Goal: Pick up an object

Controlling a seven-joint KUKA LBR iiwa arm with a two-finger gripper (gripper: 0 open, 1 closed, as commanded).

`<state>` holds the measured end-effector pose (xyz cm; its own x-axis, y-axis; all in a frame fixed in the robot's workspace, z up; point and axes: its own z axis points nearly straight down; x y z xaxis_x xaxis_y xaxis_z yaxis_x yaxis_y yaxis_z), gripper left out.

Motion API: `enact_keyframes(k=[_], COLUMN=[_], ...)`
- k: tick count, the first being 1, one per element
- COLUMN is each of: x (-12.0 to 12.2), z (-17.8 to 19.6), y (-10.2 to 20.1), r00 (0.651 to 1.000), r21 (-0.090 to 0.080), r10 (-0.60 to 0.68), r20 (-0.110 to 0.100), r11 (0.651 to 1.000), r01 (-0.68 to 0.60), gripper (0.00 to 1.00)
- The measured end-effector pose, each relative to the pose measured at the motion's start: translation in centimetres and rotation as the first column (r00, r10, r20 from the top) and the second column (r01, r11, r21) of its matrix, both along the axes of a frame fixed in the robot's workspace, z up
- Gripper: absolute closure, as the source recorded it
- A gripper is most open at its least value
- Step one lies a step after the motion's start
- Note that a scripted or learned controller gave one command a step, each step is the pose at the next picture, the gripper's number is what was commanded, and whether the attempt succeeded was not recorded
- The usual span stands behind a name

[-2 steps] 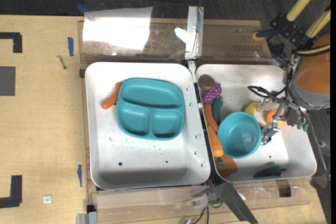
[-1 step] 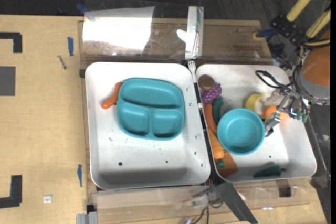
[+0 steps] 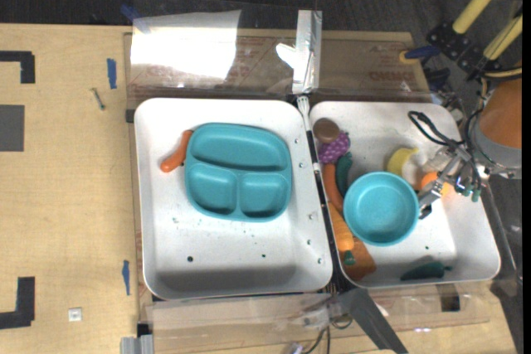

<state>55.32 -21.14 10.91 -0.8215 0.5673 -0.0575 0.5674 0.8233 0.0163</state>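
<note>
Two white bins on a wooden bench, seen from above at a slant. Nearest the viewer, at about 5 o'clock in the right bin (image 3: 473, 261), lies a small dark green item (image 3: 427, 269), too small to identify. At 7 o'clock in the same bin a carrot (image 3: 343, 238) and a brown piece (image 3: 358, 261) rest against the bin's left wall. The centre holds a teal bowl (image 3: 380, 208), upright. At 3 o'clock of the bowl, just beside its rim, is the gripper (image 3: 448, 181); whether its fingers are released or clenched cannot be told, and nothing can be seen between them. A yellow object (image 3: 401, 161) lies at 1 o'clock of the bowl, and purple grapes (image 3: 334, 149) at 10 o'clock, near the left wall. In the left bin (image 3: 158, 244) a teal divided plate (image 3: 238, 171) sits centrally, with an orange carrot (image 3: 175, 155) touching its rim at 9 o'clock. Farthest, at 12 o'clock, clear plastic sheeting (image 3: 187, 46) lies behind the bins.
</note>
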Motion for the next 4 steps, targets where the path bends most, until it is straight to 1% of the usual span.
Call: enact_keyframes(k=[1,2,3,4], x=[1.8,2.3,4.7,7.9], z=[-0.2,-0.2,-0.2,-0.2], y=[-1.3,-1.0,0.9,3.9], r00=[0.982,0.947,0.913,0.837], r21=[0.02,0.018,0.019,0.027], r10=[-0.189,-0.321,-0.409,-0.547], r20=[-0.027,-0.024,-0.015,-0.019], r11=[0.982,0.947,0.912,0.837], r01=[0.189,0.321,0.409,0.547], gripper=[0.0,0.0,0.0,0.0])
